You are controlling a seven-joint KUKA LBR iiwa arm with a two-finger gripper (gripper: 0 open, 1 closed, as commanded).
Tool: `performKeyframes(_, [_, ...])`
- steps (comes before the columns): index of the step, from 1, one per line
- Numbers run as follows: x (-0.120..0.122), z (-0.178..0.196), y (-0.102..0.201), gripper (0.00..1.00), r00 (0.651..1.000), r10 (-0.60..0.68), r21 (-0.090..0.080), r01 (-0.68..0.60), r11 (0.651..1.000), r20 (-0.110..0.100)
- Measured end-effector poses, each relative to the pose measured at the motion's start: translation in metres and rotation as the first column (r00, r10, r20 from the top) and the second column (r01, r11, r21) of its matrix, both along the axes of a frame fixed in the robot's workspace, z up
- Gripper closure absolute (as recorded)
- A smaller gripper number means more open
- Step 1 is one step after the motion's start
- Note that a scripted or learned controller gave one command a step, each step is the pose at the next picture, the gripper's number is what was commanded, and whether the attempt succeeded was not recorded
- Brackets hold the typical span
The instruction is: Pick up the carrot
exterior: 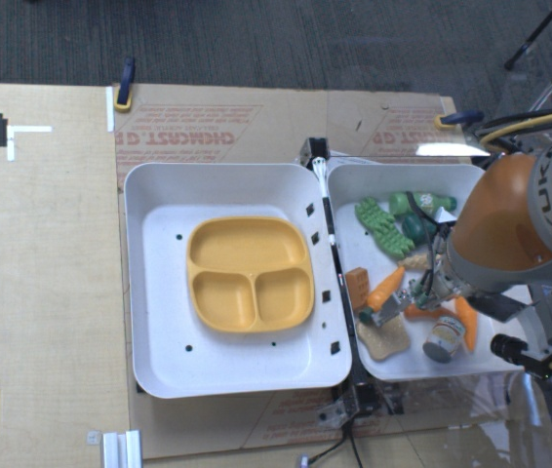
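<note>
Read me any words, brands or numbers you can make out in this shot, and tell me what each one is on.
"KU", the letters that show on the arm, grey on its casing at the right edge.
Red print on the cardboard behind the left bin: upside down, too blurred to read for certain.
More red print on the cardboard behind the right bin: too blurred.
Label on the can: too small.

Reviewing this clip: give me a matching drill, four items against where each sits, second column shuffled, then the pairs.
Items:
1. yellow divided plate
2. carrot
3. tin can
4. green leafy toy

Places:
A. right bin, far end
B. left bin, middle
C. right bin, near edge, lying on its side
D. right bin, beside the gripper

Pairs: 1-B, 2-D, 3-C, 4-A
</note>
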State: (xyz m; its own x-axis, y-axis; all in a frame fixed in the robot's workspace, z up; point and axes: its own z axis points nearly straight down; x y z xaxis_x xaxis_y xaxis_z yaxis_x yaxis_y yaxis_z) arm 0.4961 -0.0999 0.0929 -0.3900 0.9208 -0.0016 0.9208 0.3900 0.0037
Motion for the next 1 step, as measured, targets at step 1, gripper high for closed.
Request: performKeyframes(1, [0.0026,0.0096,-0.0006,1.00,1.000,-0.005,0.001,0.005,1.000,0.004])
